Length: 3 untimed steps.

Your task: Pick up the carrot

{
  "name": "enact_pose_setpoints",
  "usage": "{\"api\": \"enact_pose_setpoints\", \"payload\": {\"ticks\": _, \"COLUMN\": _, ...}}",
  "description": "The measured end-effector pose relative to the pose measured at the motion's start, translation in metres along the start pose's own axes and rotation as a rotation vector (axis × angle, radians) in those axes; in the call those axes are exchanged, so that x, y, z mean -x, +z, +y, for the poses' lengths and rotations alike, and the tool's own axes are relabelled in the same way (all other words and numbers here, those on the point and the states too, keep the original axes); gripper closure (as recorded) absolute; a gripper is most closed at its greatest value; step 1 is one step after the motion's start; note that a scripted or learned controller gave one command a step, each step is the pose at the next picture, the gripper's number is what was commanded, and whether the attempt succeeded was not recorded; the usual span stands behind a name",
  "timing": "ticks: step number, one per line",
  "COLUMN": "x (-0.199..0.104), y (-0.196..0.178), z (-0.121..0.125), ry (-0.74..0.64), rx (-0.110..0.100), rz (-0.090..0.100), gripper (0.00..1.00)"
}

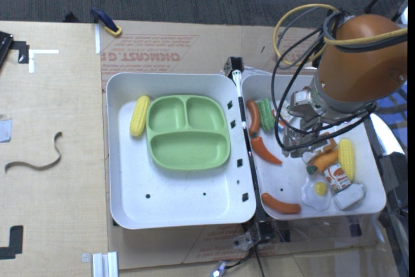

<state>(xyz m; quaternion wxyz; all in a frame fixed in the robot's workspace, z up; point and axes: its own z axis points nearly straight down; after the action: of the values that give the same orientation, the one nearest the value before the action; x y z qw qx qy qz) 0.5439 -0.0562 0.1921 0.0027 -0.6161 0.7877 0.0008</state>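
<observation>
I can't tell if my tool (299,141) is wide or narrow. The carrot (326,157) lies just beside it. It looks light, hard and slippery, so I'd grab its fat middle.

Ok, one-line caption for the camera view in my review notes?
Tool low in the right bin beside the carrot; left bin holds a green divided plate and corn.

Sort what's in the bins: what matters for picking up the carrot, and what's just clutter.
For the job: carrot, gripper.

Lying about: green divided plate, two corn cobs, hot dog, red pepper, fried egg.
</observation>
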Motion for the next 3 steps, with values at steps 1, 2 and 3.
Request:
{"api": "enact_pose_setpoints", "payload": {"ticks": 1, "x": -0.077, "y": 0.100, "z": 0.016, "ry": -0.197, "rx": 0.002, "rz": 0.001, "gripper": 1.00}}
{"api": "enact_pose_setpoints", "payload": {"ticks": 2, "x": -0.076, "y": 0.100, "z": 0.016, "ry": -0.197, "rx": 0.002, "rz": 0.000, "gripper": 0.00}}
{"api": "enact_pose_setpoints", "payload": {"ticks": 3, "x": -0.117, "y": 0.100, "z": -0.025, "ry": -0.252, "rx": 0.003, "rz": -0.012, "gripper": 0.00}}
